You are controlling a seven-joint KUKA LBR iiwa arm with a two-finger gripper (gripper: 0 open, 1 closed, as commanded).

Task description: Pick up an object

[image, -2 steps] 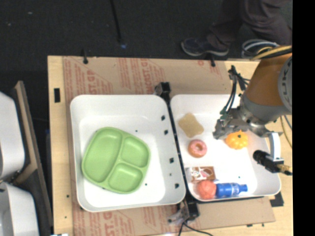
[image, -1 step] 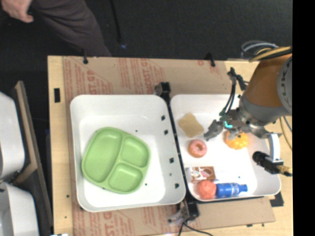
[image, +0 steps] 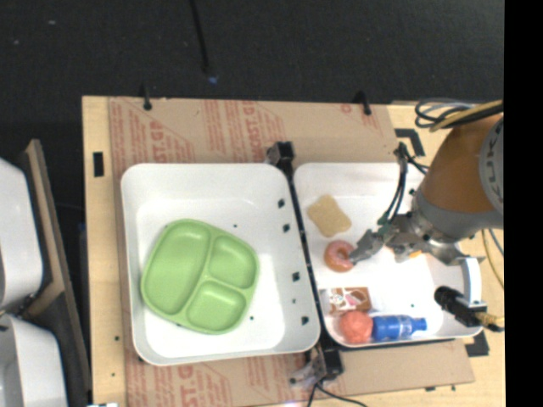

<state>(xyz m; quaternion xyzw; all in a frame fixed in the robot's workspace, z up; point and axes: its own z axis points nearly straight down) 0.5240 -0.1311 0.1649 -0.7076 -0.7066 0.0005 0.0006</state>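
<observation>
The tool (image: pixel 363 248) hangs low over the right bin (image: pixel 373 178), its tip just beside the donut (image: pixel 339 256); whether it is open or closed I cannot tell. The donut lies near the bin's left wall. Above it sits a tan bread slice (image: pixel 327 215). Along the bin's near edge lie a small packet (image: pixel 349 298), a red ball (image: pixel 355 326) and a blue bottle (image: pixel 397 327), the ball touching the bottle. The left bin (image: pixel 148 185) holds a green divided plate (image: pixel 200 275). Both bins rest on the tabletop (image: pixel 212 130).
</observation>
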